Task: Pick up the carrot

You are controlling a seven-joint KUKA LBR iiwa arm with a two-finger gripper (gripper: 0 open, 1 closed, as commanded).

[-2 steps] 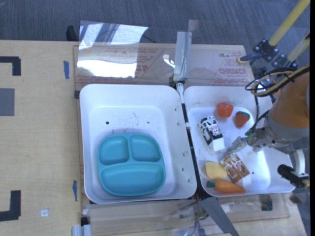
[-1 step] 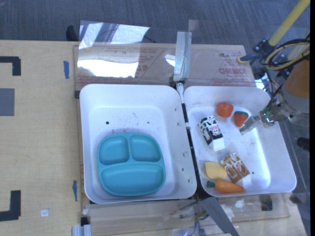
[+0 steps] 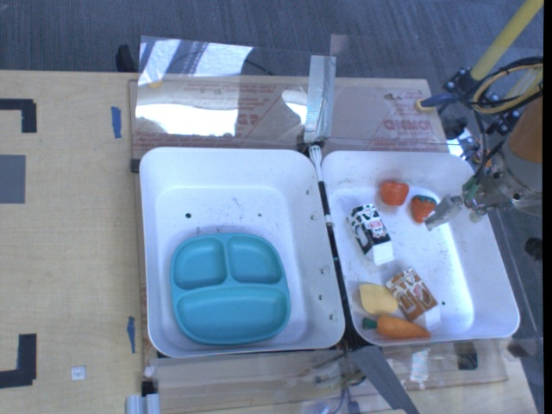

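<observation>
Orange carrot sits at the right bin's near edge; my gripper, grip unclear, hovers far side. Reach next.

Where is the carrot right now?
The carrot lies at the near edge of the right bin, just below the yellow piece and the brown patterned packet, far from the gripper.
</observation>
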